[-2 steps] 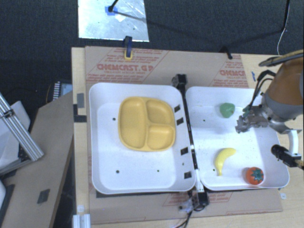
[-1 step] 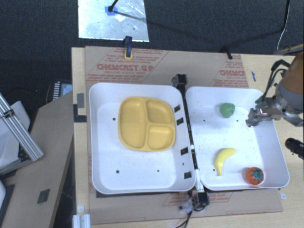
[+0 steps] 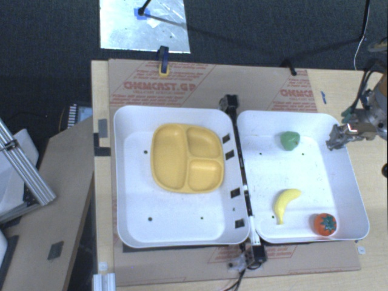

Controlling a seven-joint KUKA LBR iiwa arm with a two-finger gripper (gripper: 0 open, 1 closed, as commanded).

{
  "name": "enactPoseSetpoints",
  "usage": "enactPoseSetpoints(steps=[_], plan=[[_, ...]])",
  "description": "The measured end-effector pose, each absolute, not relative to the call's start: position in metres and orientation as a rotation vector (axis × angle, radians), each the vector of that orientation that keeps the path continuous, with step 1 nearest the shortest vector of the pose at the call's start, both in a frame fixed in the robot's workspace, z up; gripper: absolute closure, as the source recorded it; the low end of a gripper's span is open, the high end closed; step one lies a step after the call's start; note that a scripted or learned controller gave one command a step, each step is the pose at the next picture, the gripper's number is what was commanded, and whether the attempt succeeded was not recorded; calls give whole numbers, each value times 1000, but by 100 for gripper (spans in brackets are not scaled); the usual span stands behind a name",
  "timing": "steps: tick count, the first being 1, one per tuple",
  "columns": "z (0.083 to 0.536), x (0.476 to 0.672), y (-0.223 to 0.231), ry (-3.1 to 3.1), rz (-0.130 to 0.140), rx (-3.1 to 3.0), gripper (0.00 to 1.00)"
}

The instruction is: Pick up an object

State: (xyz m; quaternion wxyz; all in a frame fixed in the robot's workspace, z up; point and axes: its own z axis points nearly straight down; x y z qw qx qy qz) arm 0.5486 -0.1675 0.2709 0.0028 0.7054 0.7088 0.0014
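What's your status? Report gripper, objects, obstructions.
Gripper at right bin's far edge. Green piece, banana, tomato untouched. Nothing blocking.

Arm: reaches in from the right edge, only its wrist end visible.
Gripper (image 3: pixel 337 139): low, pointing left, tilted downward.
Grasp: nothing seen between its tips.

Right bin (image 3: pixel 339 174) open floor through centre and left, green object (image 3: pixel 290 140) near far wall, banana (image 3: pixel 285 204) and orange-red fruit (image 3: pixel 324 224) near front wall and apart, left bin (image 3: pixel 130 180) centre taken by yellow divided plate (image 3: pixel 186 158), clear margins around it, end effector (image 3: pixel 338 139) at right bin's right rim
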Motion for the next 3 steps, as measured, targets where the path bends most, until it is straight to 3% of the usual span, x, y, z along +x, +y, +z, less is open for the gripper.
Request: enactPoseSetpoints(steps=[3], plan=[[242, 535, 10, 2230, 2, 2213, 100]])
